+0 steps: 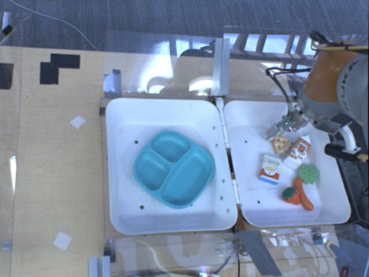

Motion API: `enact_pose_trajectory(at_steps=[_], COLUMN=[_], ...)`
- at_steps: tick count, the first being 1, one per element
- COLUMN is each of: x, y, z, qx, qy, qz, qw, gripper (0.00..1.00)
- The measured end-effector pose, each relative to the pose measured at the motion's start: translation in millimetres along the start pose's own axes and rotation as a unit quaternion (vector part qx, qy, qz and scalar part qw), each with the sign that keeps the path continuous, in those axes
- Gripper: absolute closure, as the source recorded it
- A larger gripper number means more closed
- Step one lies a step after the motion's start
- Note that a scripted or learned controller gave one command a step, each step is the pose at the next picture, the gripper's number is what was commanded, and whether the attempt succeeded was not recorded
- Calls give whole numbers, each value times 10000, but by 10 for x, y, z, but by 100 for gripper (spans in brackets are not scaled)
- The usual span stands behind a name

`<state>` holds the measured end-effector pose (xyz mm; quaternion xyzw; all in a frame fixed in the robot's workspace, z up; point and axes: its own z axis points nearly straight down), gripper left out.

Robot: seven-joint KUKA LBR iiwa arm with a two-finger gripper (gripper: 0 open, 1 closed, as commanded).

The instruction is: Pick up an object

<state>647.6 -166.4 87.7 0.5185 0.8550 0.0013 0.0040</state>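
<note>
A pale wooden bench (52,172) with black tape marks near its far left carries two shallow white bins side by side, with grey carpet beyond. The left bin (121,212) holds a blue divided plate (174,168), three compartments, lying flat near the middle. Across the dividing rims, the right bin (248,154) holds a cluster of small toy items: a little carton with a red and blue print (270,169), a tan waffle-like piece (281,145), a white and orange box (298,149), a green knobbly ball-like piece (308,173) and, at the front, an orange toy carrot with a green top (298,194). The gripper (286,124) hangs over the far part of this bin, just above the waffle-like piece, with the grey arm and its orange band (323,77) coming in from the right. Whether the jaws are spread or closed cannot be told at this size, and nothing is seen between them. The nearest candidate is probably the waffle piece: it looks light and stiff, likely plastic, thin and flat, so a grip across its narrower edges seems best. It touches or nearly touches the box beside it, which could crowd one finger. The carton stands more apart and might be easier to take by its flat sides.
</note>
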Motion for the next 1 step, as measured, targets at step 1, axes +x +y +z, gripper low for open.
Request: enact_pose_trajectory(at_steps=[1], x=[572], y=[382], z=[-917], qx=[-10], qy=[3], qz=[403], qw=[9992], gripper=[100])
